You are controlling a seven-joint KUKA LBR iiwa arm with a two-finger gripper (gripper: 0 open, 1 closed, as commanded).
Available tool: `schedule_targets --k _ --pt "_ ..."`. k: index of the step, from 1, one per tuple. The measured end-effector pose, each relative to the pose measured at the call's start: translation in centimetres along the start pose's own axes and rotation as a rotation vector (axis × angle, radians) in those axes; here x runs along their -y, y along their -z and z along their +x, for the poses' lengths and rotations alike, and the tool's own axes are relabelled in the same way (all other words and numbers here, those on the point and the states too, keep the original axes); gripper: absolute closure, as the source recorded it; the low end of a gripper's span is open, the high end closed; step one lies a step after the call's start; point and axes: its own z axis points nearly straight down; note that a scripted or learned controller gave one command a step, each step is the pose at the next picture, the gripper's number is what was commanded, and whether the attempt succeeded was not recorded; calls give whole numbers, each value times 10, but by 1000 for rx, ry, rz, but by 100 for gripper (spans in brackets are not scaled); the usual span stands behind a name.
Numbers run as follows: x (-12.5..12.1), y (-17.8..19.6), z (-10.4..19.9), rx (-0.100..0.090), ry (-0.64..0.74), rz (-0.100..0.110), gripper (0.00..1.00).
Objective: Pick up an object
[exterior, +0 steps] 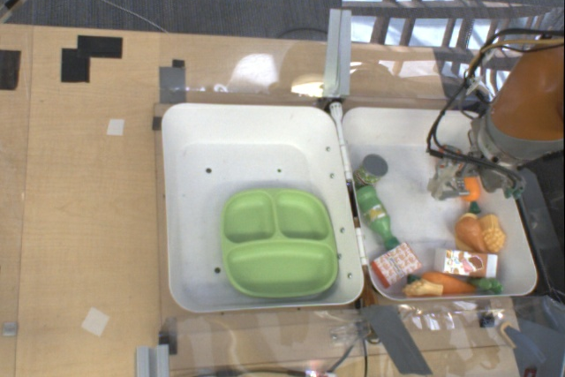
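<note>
Reaching from right, arm (528, 97) hangs low over right bin (415, 156).

Robot lab, bench (79, 216), 2 bins (190, 137)

green bottle (374, 214): lain on its side along the right bin's 9 o'clock wall | red-white carton (396, 264): tilted, at 7 o'clock | carrot (448, 284): lain flat at 6 o'clock, green end toward 3 | second carton (466, 261): seen just above it | orange-yellow food item (481, 233): placed at 4 o'clock
</note>
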Motion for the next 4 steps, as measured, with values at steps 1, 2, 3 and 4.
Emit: schedule_targets --k 1,2,3,4 --pt "-1 13 -4 11 7 2 100" --pt "-2 13 -4 10 8 2 0" --pt "14 -14 39 -15 -93 -3 0" --pt "12 -17 -56 -15 67 -6 0"
